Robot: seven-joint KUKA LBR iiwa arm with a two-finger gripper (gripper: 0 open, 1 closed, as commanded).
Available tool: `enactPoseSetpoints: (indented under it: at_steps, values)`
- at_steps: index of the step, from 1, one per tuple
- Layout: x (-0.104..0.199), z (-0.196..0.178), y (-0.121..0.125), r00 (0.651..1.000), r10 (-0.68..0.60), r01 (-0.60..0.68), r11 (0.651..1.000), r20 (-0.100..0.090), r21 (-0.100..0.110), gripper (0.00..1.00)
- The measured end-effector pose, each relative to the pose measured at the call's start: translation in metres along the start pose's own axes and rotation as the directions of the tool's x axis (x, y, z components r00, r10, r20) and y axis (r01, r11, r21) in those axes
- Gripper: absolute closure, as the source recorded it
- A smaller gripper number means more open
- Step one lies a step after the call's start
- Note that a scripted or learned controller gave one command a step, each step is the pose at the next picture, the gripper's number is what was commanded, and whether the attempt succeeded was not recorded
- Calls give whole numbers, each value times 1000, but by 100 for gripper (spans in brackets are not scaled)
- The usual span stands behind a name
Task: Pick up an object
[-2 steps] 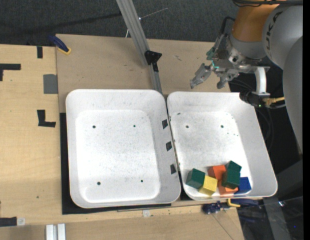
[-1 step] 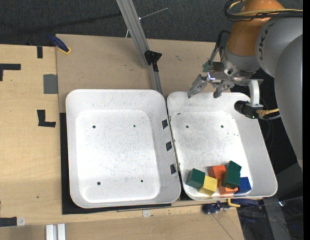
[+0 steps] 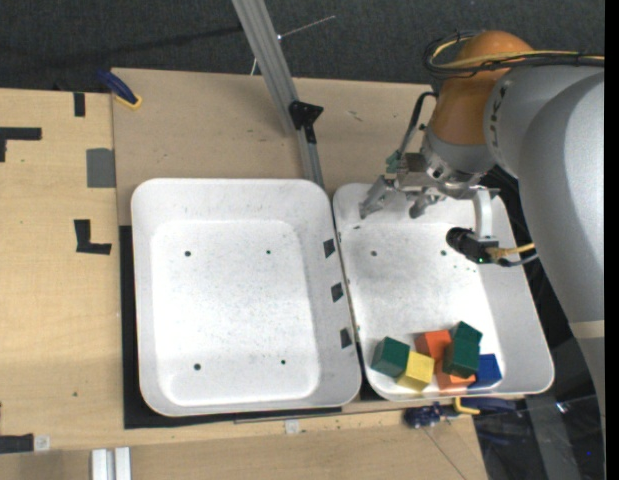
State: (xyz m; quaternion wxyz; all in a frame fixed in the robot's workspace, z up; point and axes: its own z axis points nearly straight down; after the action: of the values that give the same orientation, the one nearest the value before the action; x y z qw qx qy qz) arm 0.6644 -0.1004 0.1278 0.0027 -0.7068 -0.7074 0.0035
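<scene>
Two fingers spread, gripper (image 3: 395,205) holding nothing, over right bin (image 3: 409,268) far end; blocks (image 3: 437,358) clustered at near corner.

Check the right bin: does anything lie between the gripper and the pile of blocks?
Nothing visible does. The gripper hangs over the far end of the right bin; the blocks cluster at its near end, with bare bin floor between them.

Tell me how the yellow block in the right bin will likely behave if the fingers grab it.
The yellow block looks rigid and flat-faced, so it probably won't roll. It seems small, likely light. It touches the green block and orange block, so neighbours may shift.
</scene>
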Motion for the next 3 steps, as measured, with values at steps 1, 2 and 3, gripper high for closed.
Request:
enactPoseSetpoints:
  at_steps: [1,2,3]
  values:
    - [1,39,-1,1000,-1,1,1000,0,-2,0]
    - [2,26,0,1000,-3,3,1000,-1,-7,100]
    - [6,-34,8,1000,-1,1,1000,-1,-14,100]
